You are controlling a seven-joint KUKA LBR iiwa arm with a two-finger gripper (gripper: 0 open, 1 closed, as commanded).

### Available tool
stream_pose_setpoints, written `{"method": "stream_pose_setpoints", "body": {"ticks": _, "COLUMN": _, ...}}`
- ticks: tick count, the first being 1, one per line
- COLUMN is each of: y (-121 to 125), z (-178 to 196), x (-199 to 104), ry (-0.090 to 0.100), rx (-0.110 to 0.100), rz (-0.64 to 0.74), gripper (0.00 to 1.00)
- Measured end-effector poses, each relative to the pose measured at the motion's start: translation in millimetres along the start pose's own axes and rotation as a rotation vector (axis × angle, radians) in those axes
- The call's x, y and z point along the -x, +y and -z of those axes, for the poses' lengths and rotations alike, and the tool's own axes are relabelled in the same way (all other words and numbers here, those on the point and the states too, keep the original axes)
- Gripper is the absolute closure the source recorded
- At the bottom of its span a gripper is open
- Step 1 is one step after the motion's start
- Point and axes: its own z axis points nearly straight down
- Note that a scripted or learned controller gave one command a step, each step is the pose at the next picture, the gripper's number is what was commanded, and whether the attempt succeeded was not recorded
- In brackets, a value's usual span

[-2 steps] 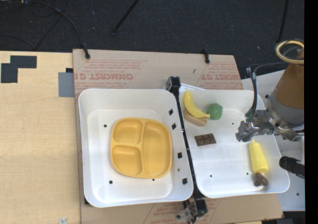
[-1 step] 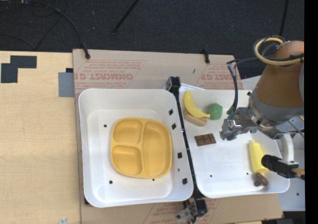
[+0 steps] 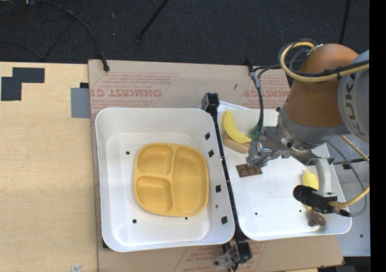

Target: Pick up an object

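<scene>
1. Over the left half of the right bin [image 3: 289, 228], the gripper [image 3: 256, 155] hangs low, just above a small brown block [image 3: 248, 171] on the bin floor.
2. Whether the gripper is wide or narrow I cannot tell; no object can be seen held in it.
3. A banana [image 3: 234, 130] lies near that bin's upper left corner, just beside the gripper; a yellow divided plate [image 3: 172, 179] sits mid-floor in the left bin [image 3: 114, 144].
4. By my judgement the pick is not yet done: the block rests on the floor, so grasping and lifting remain.
</scene>
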Motion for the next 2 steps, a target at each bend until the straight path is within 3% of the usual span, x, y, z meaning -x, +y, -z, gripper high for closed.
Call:
{"method": "stream_pose_setpoints", "body": {"ticks": 1, "y": 6, "z": 2, "x": -52, "ry": 0.0, "rx": 0.0, "rz": 0.0, "gripper": 1.0}}
{"method": "stream_pose_setpoints", "body": {"ticks": 2, "y": -4, "z": -11, "x": -111, "ry": -0.001, "rx": -0.003, "rz": -0.001, "gripper": 1.0}}
